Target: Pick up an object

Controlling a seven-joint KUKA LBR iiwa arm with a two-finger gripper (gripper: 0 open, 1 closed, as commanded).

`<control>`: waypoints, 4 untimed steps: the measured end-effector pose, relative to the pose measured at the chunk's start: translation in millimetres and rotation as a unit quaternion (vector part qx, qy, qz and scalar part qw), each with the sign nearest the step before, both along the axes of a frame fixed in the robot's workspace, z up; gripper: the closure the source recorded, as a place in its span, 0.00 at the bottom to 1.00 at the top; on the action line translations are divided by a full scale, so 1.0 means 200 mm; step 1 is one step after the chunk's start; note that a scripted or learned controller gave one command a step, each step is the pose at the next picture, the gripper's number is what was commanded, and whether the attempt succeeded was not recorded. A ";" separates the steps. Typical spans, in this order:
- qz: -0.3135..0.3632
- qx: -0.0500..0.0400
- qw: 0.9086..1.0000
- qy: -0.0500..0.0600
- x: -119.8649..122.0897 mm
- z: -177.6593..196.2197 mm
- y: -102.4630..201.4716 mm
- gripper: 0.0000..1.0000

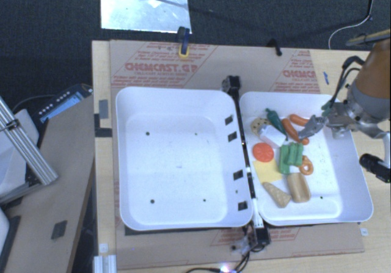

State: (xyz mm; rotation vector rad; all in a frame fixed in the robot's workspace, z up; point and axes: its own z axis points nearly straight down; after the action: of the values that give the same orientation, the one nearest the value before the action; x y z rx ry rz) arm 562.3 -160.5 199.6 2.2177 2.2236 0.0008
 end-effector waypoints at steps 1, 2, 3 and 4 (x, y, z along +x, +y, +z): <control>-0.002 -0.004 1.000 -0.011 0.23 -0.46 0.09 0.00; -0.003 -0.004 1.000 -0.014 0.33 -0.47 0.16 0.00; -0.003 -0.003 1.000 -0.013 0.25 -0.52 -0.03 0.00; -0.001 -0.004 1.000 -0.016 0.26 -0.45 -0.03 1.00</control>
State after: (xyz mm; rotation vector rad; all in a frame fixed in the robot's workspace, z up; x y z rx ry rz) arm 614.3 -165.8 109.3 2.1988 2.2008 0.0277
